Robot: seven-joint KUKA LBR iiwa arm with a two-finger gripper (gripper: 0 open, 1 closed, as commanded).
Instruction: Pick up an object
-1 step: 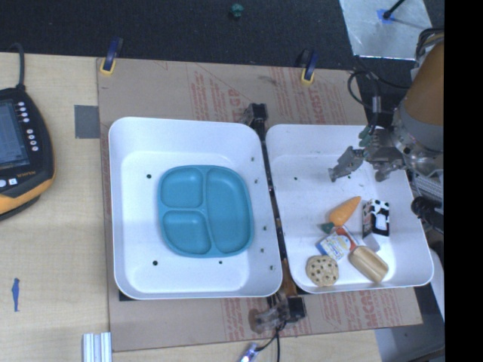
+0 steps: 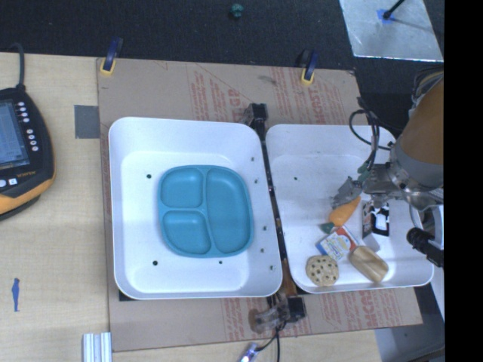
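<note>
My gripper (image 2: 361, 200) is low inside the right white bin (image 2: 302, 157), at its right-middle, with the arm (image 2: 423, 145) coming in from the right. Directly at its lower left lies an orange carrot-shaped piece (image 2: 343, 213), touching or nearly touching the gripper. Below that is a small white, blue and orange packet (image 2: 336, 244). A round speckled cookie (image 2: 322, 270) rests near the bin's front wall, and a tan bread-like piece (image 2: 368, 263) lies to its right. The gripper's body hides part of the bin floor.
The left white bin (image 2: 132, 202) holds a blue divided plate (image 2: 205, 210). A black and orange handheld pendant (image 2: 21, 153) lies at the bench's left edge. Clamps (image 2: 308, 66) hold the cardboard sheet under the bins. Cables (image 2: 366, 127) hang by the arm.
</note>
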